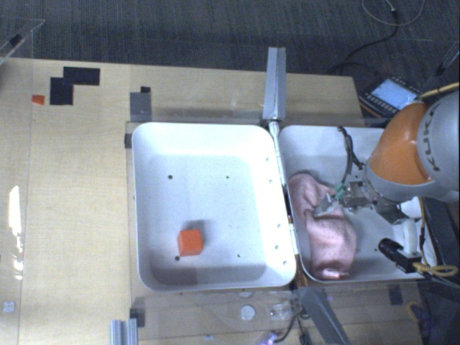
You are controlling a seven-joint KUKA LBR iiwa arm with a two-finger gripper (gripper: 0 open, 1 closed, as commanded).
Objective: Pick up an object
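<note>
Seen from above at a slant: two shallow white bins side by side on a pale wooden tabletop [72,214]. Taking the metal divider [275,92] between the bins as landmark: left of it, the left bin [154,192], holding a small orange block [190,242] toward its near corner; right of it, the right bin [316,149], holding a crumpled pink cloth [325,225] lying close against the divider side. Reaching in from the far right, a grey arm with an orange band [399,153], its tool [338,198] poised at the cloth's upper edge, on the side away from the divider. Impossible to tell whether the tool is spread or closed, and no cloth visibly caught in it. Likely risks from here: pinching just a loose fold and losing it on the lift, since soft fabric slips and sags; snagging the dark cables [348,153] hanging beside the wrist; dragging the cloth against the bin wall. Hard to make out: the tool's tip, blurred and partly merged with metal fittings; the right bin's far side, covered by the arm; actual contact between tool and cloth.
</note>
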